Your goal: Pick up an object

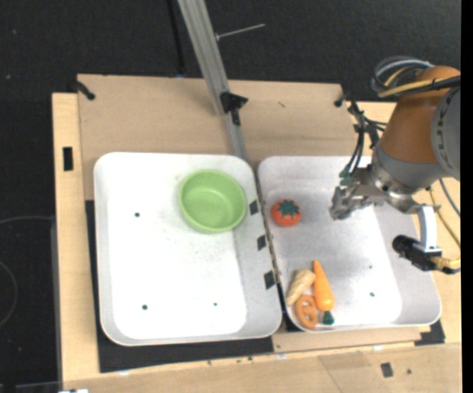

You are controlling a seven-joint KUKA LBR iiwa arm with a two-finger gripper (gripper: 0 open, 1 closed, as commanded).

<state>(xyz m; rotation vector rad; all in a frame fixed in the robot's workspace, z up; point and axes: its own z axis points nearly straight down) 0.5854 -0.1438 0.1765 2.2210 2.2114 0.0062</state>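
Observation:
In the right bin (pixel 384 301), a red toy tomato (pixel 286 212) lies near the left wall. At the bin's front edge sit an orange carrot (pixel 323 286), a beige piece (pixel 299 283) and a round orange slice (pixel 306 310), all close together. My gripper (pixel 344 204) hangs over the right bin's upper middle, to the right of the tomato and apart from it. Nothing shows between its fingers.
A green bowl (pixel 213 201) stands in the left bin (pixel 138 301) near its back right corner. A slanted metal pole (pixel 208 56) rises behind the bins. The arm's orange band (pixel 412 129) and cables sit over the right bin's right side.

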